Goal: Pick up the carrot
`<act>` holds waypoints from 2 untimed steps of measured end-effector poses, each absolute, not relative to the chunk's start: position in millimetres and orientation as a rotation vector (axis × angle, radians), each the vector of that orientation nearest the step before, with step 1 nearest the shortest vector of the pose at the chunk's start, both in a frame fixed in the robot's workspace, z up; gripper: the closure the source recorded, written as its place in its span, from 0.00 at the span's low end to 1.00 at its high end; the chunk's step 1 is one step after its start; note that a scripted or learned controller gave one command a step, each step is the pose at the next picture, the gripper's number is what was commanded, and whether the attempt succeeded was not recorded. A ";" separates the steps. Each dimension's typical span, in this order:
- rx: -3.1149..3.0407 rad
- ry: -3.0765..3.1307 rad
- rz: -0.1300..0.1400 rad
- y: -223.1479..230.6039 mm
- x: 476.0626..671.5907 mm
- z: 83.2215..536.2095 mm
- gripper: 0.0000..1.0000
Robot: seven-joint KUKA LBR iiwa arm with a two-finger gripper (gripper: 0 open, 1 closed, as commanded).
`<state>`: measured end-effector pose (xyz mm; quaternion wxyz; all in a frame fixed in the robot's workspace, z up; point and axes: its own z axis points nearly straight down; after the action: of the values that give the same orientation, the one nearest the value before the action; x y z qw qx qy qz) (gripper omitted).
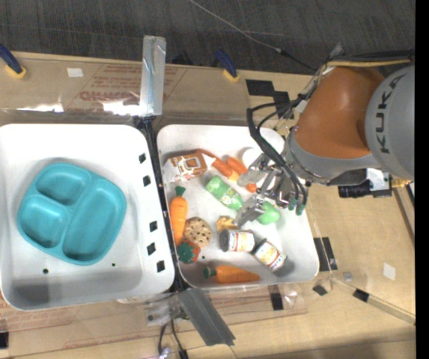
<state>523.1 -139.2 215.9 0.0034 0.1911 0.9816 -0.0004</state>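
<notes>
Nearest the camera, along the near wall of the right bin [304, 264], a carrot [233, 275] lies on its side with its green end to the left. Just beyond it stand two small cans [253, 247], and to their left a round cookie [197, 232] and a strawberry [188, 252]. A second carrot [178, 214] stands lengthwise against the bin's left wall, touching it or nearly so.

The arm [349, 122] reaches in from the right, its orange band over the bin's far right corner and the wrist tilted down and to the left. The gripper [257, 199] hangs over the middle of the bin, above a green item [268, 215] and beside a green packet [222, 191]; whether its fingers are parted or closed cannot be told among the clutter and cables, and no carrot lies between them.

Farther back lie a brown-and-white packet [186, 166] and a small orange piece [233, 166] near the far wall.

Room is tight: things crowd the right bin's floor, with bare floor mostly at its near right corner. The left bin [19, 144] holds a teal divided plate [70, 212], with open floor around it.
</notes>
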 end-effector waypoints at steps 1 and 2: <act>0.604 3.092 0.001 -117.1 551.9 113.6 0.00; 0.529 3.089 0.000 -96.4 556.5 96.6 0.00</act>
<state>556.5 -96.4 96.6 0.0037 0.1689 0.9856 0.0000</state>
